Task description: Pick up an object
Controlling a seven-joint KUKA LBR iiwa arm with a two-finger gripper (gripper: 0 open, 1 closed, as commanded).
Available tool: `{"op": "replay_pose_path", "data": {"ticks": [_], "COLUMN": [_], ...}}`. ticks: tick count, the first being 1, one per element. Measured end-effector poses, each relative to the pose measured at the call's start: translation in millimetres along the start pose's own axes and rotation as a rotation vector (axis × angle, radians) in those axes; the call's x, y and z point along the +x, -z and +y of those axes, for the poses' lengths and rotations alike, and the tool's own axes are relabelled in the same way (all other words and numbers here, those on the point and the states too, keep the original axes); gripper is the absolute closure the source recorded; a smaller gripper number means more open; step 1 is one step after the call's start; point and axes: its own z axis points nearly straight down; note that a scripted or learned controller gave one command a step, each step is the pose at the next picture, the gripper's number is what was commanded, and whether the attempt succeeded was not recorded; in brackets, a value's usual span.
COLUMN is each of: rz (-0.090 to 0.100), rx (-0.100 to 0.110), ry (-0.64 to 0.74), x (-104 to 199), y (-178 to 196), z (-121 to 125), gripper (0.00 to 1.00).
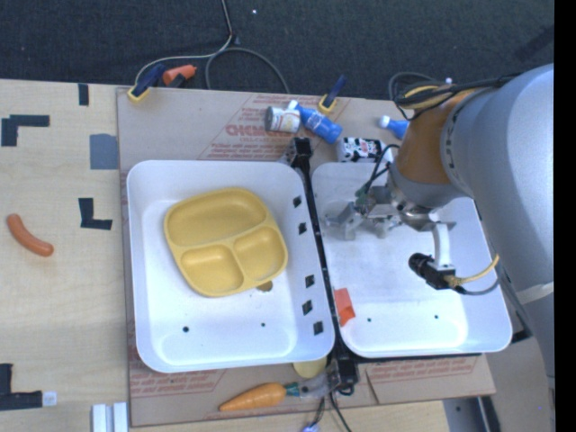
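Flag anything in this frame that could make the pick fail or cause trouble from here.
1. The gripper is low in the right bin, close to the divider wall; nothing visibly lies under it, so it may close on air.
2. The only large object, the yellow divided plate, sits in the left bin, far from the gripper.
3. The loose cable hanging off the wrist could snag on the bin rim.

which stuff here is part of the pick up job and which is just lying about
Part of the job:
- gripper, low in the right bin
- yellow divided plate in the left bin, the one clear thing to pick

Lying about, outside the bins:
- carrot at the front edge
- sausage far left
- small bottles behind the bins
- orange-handled clamp
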Motion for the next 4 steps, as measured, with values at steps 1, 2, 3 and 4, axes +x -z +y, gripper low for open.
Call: {"op": "replay_pose_path", "data": {"ticks": [1,2,3,4], "rz": [0.0,-0.002,-0.003,-0.004], "rx": [0.003,0.006,0.007,0.008], "ry": [-0.003,-0.004,-0.004,-0.003], "x": [9.3,7.6,8.0,7.9], "y": [-2.0,8.5,7.9,17.9], "z": [63.4,61.2,61.0,61.1], "gripper": [0.0,1.0,0.0,1.0]}}
